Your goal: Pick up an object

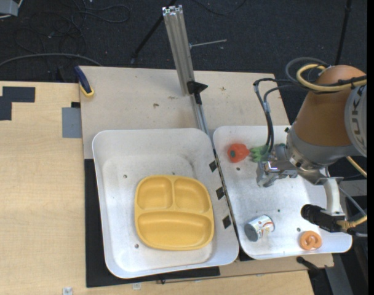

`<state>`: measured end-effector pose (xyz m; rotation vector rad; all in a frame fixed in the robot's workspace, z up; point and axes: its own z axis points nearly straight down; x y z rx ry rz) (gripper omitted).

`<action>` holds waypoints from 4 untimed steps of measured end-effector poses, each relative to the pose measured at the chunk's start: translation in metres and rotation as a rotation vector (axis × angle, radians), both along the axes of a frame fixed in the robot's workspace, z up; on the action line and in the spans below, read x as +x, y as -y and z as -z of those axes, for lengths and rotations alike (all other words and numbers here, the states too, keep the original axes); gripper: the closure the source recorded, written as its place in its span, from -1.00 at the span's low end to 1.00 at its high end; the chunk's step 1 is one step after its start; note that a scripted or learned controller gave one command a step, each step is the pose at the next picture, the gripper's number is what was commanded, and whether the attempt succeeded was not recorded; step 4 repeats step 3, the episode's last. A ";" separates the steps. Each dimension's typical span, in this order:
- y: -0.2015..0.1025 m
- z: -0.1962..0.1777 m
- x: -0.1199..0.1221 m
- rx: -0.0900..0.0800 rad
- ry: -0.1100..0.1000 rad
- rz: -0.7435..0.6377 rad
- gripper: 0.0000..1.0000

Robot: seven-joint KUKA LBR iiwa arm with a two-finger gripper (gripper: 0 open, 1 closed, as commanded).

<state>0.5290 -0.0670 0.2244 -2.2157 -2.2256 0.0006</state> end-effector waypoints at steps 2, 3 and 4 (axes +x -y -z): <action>-0.105 -0.016 0.039 0.001 0.000 0.000 1.00; -0.158 -0.018 0.056 0.001 0.000 -0.001 1.00; -0.158 -0.018 0.056 0.001 0.000 -0.001 1.00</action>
